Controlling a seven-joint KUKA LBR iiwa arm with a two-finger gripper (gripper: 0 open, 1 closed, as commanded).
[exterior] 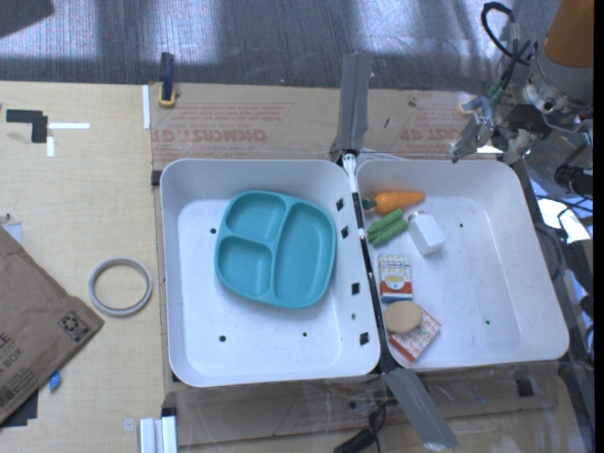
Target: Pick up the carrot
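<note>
- While the arm (571,12) sits at the upper right, its gripper (486,130) hangs over the far rim of the right bin (510,281), above the bench; whether it is spread or closed cannot be told, and nothing can be seen in it.
- One carrot (400,199) lies in the right bin's far left corner, close to the divider between the two bins and well apart from the gripper.
- One green vegetable (385,226) lies just in front of the carrot, beside one small white block (427,233).
- One small carton (395,278) lies nearer the camera along the same left side; next comes one round tan piece (404,319) resting on one red-edged packet (418,338).
- Two white bins in all: the left bin (189,281) holds one teal divided plate (276,249) with three compartments.
- One roll of tape (120,285) and one brown cardboard piece (33,324) lie on the bench (75,196) to the left of the bins.
</note>
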